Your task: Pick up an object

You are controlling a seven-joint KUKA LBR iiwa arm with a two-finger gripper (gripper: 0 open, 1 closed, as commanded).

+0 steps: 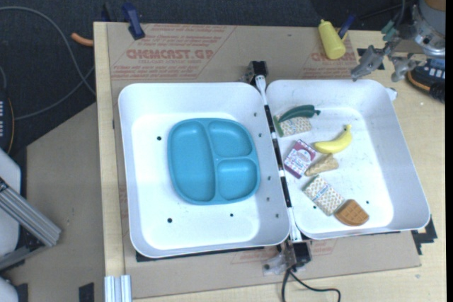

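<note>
At the right bin's (pixel 403 152) far right corner, the gripper (pixel 381 61) hovers, jaws spread on nothing; the banana (pixel 335 143) lies near-left, long axis left-right.

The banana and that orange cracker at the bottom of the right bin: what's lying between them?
In the camera view, a tan bread-like piece and a patterned wrapped bar lie between the banana and the orange cracker.
</note>
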